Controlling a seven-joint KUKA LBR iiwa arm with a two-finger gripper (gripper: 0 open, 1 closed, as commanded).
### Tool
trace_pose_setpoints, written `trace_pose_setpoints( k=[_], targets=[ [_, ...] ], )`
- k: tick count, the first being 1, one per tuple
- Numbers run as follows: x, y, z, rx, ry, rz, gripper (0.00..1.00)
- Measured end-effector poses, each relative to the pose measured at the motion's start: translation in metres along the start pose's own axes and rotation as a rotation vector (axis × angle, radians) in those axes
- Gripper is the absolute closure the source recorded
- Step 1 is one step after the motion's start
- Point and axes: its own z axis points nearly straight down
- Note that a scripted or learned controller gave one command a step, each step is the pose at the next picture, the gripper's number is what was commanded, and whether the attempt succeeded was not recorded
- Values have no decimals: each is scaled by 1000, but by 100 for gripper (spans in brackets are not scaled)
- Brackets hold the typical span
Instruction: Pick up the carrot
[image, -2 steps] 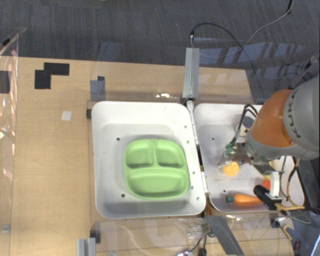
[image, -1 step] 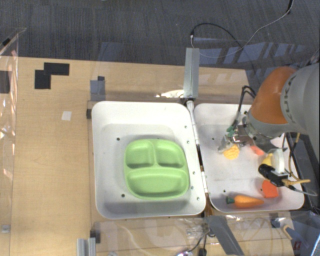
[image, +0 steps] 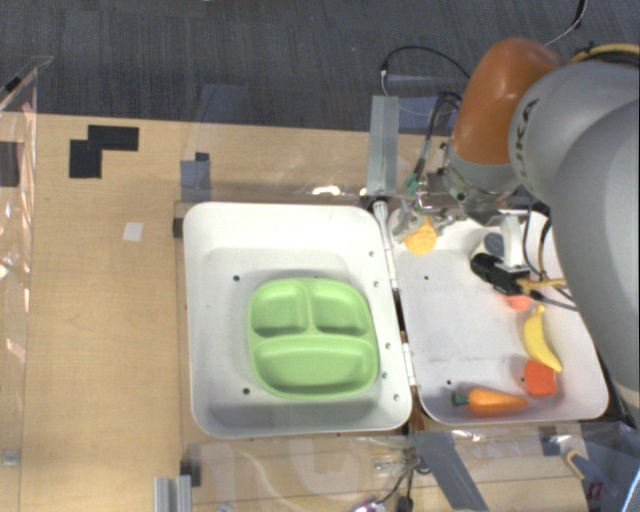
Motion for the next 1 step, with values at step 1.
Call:
trace_pose_setpoints(
  k=[1],
  targets=[
    [23, 25, 0, -2, 0, -434, 100]
  ],
)
